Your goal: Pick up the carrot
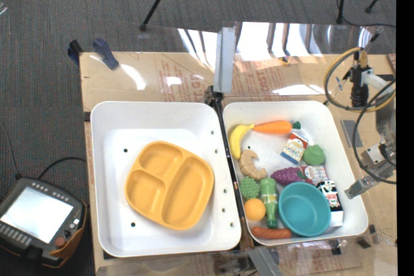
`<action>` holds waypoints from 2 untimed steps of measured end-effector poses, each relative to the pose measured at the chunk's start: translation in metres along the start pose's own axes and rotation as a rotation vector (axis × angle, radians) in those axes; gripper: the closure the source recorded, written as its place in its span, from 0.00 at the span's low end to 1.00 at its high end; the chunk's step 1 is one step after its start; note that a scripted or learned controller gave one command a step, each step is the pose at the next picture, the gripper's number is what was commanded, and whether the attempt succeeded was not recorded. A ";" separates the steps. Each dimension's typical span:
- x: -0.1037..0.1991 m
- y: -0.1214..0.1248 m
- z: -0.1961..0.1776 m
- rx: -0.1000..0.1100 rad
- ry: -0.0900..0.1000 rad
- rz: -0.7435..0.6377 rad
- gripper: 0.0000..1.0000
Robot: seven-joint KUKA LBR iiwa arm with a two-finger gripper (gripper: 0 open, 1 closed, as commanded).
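- The carrot (pixel 273 127) lies in the right bin (pixel 336 132), at the far end, close to the back wall. Nothing touches it from above, so the pick is not started as far as you can see: approach, grasp and lift are all left to do.
- Its long axis runs almost left-right in the view, a little tilted. The orange tip points left toward the banana (pixel 238 137), and the green top end points right.
- Just beside the tip you have the banana, curved, near the divider btw. the two bins. In front of the carrot there is a small carton (pixel 294 148) and a green round item (pixel 314 154); these are near but I judge they do not touch it.
- Further toward you: a croissant-like piece (pixel 252 165), purple grapes (pixel 288 174), a teal bowl (pixel 305 208), an orange (pixel 254 209) and a sausage (pixel 272 233) at the front edge.
- The left bin (pixel 107 126) holds a yellow divided plate (pixel 169 185), well apart from the carrot.
- At the right edge you see grey arm parts (pixel 375 168) and cables, outside the right bin. I cannot tell the claw's state; the pic does not show it clearly.
- Judgement: a grasp across the short axis, approx. at the middle, gives the most room.
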State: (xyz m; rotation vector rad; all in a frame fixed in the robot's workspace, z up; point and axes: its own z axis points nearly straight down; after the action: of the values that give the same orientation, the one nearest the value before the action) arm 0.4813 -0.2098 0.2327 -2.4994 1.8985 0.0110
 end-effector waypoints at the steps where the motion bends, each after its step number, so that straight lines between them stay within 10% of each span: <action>1: -0.008 -0.028 0.005 0.000 -0.002 -0.514 1.00; 2: -0.005 -0.032 0.008 0.000 0.000 -0.912 1.00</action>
State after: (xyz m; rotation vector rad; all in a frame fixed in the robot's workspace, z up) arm 0.5107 -0.1961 0.2245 -3.0773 0.6039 0.0072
